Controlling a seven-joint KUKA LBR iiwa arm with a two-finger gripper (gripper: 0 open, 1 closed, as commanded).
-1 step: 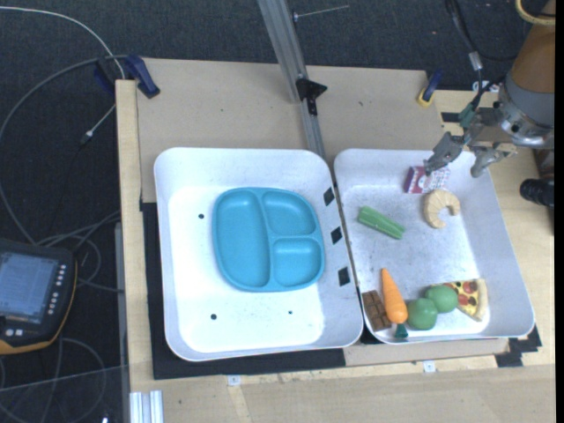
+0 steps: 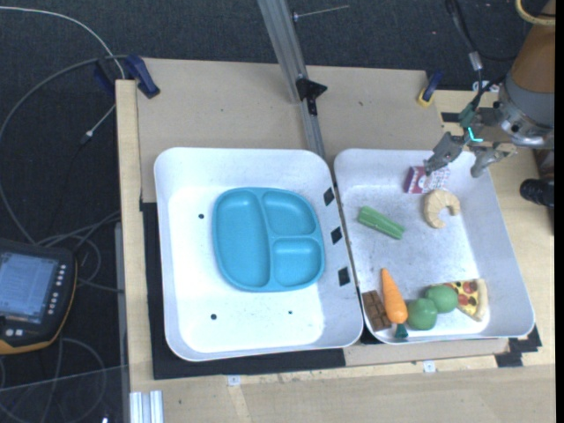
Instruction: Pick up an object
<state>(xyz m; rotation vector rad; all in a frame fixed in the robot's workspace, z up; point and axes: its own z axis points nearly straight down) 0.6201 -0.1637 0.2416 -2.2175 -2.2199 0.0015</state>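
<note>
My gripper (image 2: 463,155) hangs over the far right corner of the right bin (image 2: 493,236), its two fingers spread open with nothing between them. Just below its left finger lies a small purple and white packet (image 2: 421,180). A tan croissant-shaped piece (image 2: 440,207) rests beside that packet. A green pickle (image 2: 380,222) lies mid-bin. At the near edge sit an orange carrot (image 2: 393,296), a brown chocolate bar (image 2: 374,310), green pieces (image 2: 433,307) and a pizza slice (image 2: 470,297).
The left bin (image 2: 185,192) holds a blue divided plate (image 2: 267,239). A metal pole (image 2: 282,33) rises from behind the bins. Blue clamps (image 2: 137,75) sit at the bench's far corners. A pendant (image 2: 31,289) and cables lie on the floor at left.
</note>
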